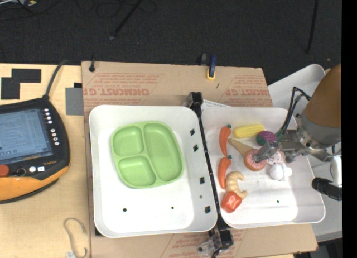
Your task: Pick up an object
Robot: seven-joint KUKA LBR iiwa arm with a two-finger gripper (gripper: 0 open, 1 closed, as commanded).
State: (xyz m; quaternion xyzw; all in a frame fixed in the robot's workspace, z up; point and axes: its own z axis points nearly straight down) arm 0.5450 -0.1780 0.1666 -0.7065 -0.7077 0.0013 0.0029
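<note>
The right bin [290, 206] holds several toy foods. A pink donut [254, 162] lies near its middle, with a tan cone [240, 146] just to its left and purple grapes [268, 137] behind it. My gripper [269, 154] is low over the donut's right edge, between the grapes and a white egg [276, 172]. Its tip is dark and cluttered, and I see nothing lifted. A yellow corn [249, 131] sits at the back. Two orange chillies [224, 138] [223, 170], a croissant [235, 180] and a red pepper [232, 201] line the bin's left side.
The left bin [106, 206] holds a green divided plate [147, 155]. A black divider [203, 162] runs between the bins. The arm [326, 106] comes in over the right bin's right rim. A control pendant [28, 145] lies on the bench at far left.
</note>
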